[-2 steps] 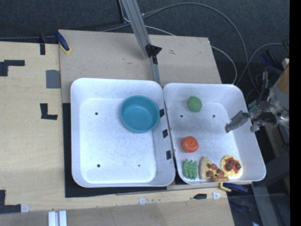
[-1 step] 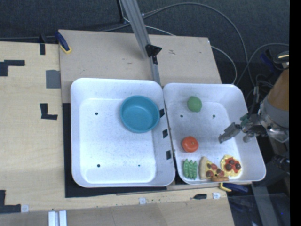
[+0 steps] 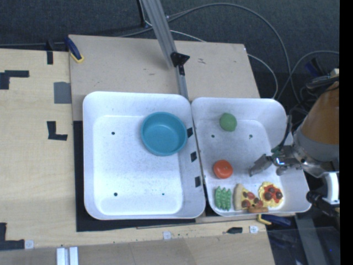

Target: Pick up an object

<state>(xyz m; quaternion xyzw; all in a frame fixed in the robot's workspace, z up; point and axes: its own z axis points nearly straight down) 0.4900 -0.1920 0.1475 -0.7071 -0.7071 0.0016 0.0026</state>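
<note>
A tan tabletop (image 3: 127, 59) carries two shallow white bins side by side: the left bin (image 3: 105, 170) and the right bin (image 3: 259, 110), their inner rims touching. Small black clips (image 3: 194, 157) sit along the seam between them. A grey metal bar (image 3: 157, 21) slants down from the top edge to a black bracket (image 3: 179, 59) just above that seam. Black tape marks (image 3: 54, 130) dot the paler board at left (one grey patch (image 3: 62, 91) among them). A blue-and-yellow clamp (image 3: 75, 49) grips the tabletop's upper left corner. Thin cables (image 3: 231, 7) loop over the dark floor beyond.
</note>
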